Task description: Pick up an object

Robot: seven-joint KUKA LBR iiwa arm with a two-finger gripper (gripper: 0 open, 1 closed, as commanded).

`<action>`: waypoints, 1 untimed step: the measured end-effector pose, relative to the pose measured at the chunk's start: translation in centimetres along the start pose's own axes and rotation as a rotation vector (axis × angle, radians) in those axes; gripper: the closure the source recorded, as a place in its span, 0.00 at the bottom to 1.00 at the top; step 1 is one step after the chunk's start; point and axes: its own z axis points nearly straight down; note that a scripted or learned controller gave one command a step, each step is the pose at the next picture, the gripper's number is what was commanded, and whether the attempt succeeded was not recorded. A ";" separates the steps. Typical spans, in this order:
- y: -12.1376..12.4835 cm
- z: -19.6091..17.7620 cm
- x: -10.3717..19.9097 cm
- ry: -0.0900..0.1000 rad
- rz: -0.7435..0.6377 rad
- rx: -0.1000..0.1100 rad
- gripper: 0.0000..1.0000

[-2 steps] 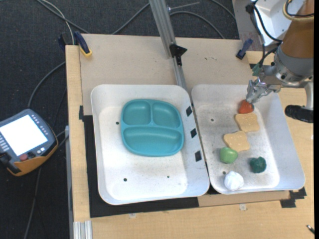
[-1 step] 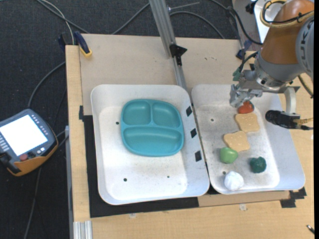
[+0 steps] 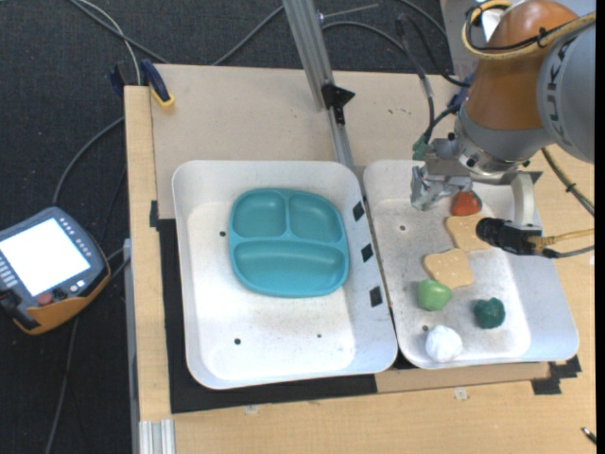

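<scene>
I see the wide tan wooden bench (image 3: 246, 112) with two shallow white plastic bins. The left white bin (image 3: 274, 348) holds a teal plastic divided plate (image 3: 287, 242), its long side running left to right. My big grey robot arm with the orange band (image 3: 515, 64) shows the letters "KU". Its small metal gripper (image 3: 433, 189) hangs low in the right white bin (image 3: 539, 320), just beside a little red and orange toy (image 3: 465, 202); I cannot tell how it is set. Nearby sit tan cracker-shaped pieces (image 3: 450, 268), a green ball (image 3: 434, 295), a dark green lump (image 3: 490, 312) and a white lump (image 3: 442, 342)
</scene>
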 end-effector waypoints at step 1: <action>-1.9 0.1 4.6 0.000 0.000 0.002 1.00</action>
